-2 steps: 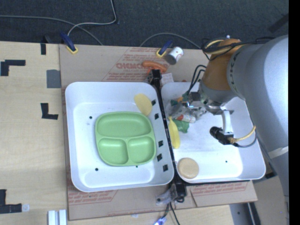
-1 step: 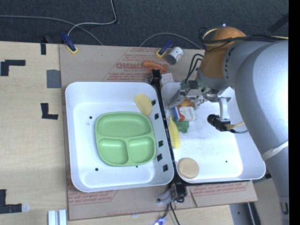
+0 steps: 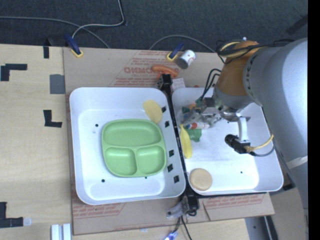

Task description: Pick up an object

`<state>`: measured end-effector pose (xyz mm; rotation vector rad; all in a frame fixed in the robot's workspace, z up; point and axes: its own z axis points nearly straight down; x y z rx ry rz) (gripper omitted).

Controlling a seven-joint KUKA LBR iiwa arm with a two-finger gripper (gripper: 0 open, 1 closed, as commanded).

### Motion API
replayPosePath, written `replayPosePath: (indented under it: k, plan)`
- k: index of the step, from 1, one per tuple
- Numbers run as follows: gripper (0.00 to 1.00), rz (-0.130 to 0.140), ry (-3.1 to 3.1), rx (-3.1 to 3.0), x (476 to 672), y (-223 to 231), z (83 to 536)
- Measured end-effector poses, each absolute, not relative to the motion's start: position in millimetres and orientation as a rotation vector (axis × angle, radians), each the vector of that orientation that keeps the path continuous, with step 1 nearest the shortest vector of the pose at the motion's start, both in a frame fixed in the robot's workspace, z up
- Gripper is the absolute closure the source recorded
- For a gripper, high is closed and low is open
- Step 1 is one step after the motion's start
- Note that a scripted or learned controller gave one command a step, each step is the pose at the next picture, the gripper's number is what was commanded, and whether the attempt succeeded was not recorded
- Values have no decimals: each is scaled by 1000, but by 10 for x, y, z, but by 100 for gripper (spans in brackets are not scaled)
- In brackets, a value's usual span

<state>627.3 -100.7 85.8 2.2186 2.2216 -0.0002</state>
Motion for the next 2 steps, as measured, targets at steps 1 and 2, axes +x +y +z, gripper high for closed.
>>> replayPosePath:
  k: [1, 2]
  plan:
    - [0, 1, 2222, 2219, 6619, -989, 852]
    - [0, -4, 2225, 2222, 6679, -1000, 849]
